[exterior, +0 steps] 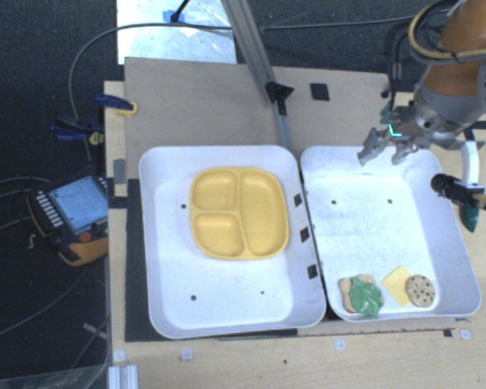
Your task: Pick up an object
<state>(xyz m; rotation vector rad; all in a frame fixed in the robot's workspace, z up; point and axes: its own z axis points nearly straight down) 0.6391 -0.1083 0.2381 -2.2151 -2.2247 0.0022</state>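
The fingers [385, 151] hang over the far edge of the right bin [449, 241], spread apart with nothing between them; one tip [370, 150] sits to the view's left, the other just beside it to the right. A small green light glows on the wrist just above them, and the grey arm [454, 71] with its orange band rises behind, toward the upper right of the view.

Nearest the camera, and well apart from the fingers, three small things lie along the right bin's near edge. A green leaf [366, 298] rests on a tan slice, at the left of the row. A yellow cheese wedge [396, 284] lies just beside it, and a speckled cookie [420, 291] touches the wedge on its right. All three sit almost straight below the fingers in the view, across the bare white floor of the bin.

To the fingers' left, over the rim where the two bins meet, the left bin [170, 298] holds a yellow plate [240, 213] with three compartments, lying flat near the bin's middle and far side. The plate is well apart from the fingers.

Both bins rest on the bench [186, 104], a brown board that runs past the fingers to the far side. A grey pole [251, 35] slants up from a black clamp on it, behind and left of the fingers.
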